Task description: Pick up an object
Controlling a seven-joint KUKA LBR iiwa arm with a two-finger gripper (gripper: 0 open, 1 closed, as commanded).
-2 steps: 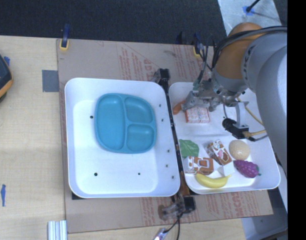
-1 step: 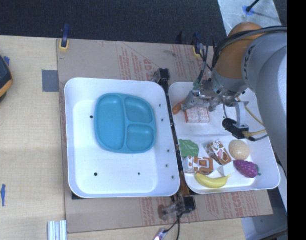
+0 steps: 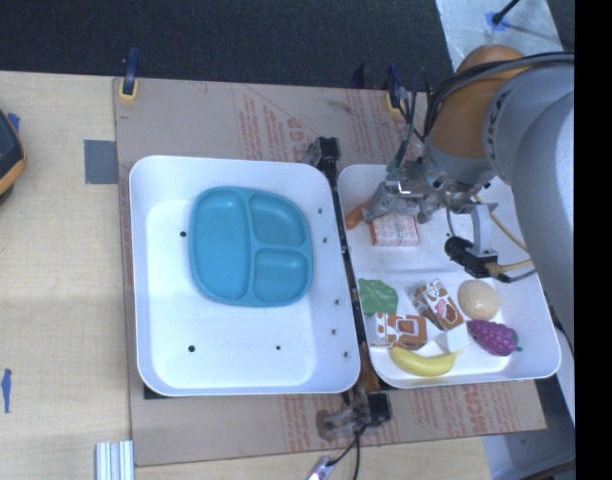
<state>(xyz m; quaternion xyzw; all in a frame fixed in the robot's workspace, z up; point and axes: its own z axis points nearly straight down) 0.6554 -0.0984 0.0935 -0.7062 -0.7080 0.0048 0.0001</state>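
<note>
We look down on a pale wooden worktop (image 3: 56,298) covered in part by a brown cardboard sheet (image 3: 236,123), on which two shallow white plastic bins sit side by side. The left white bin (image 3: 166,358) holds a light blue divided plastic plate (image 3: 251,245) with three compartments, lying flat in the upper middle of the bin.

The right white bin (image 3: 531,358) carries the small things. At its upper end we see a small white and red printed carton (image 3: 394,231), and just to its left a small orange piece (image 3: 354,216) by the bin's wall. Lower down lie a green leafy toy (image 3: 378,295), two brown and white gingerbread-house shaped toys (image 3: 414,318), a beige egg-shaped toy (image 3: 478,299), a purple bunch of toy grapes (image 3: 494,337) and a yellow toy banana (image 3: 422,362) at the lower rim.

The grey arm with its orange band (image 3: 486,68) reaches in from the right, and its grey metal jaws (image 3: 398,200) hang over the upper end of the right bin, right above the white and red carton. We cannot tell how far the jaws are parted, nor whether they touch the carton; nothing is plainly seen between them. A yellow and black device (image 3: 1,158) lies at the worktop's left edge.
</note>
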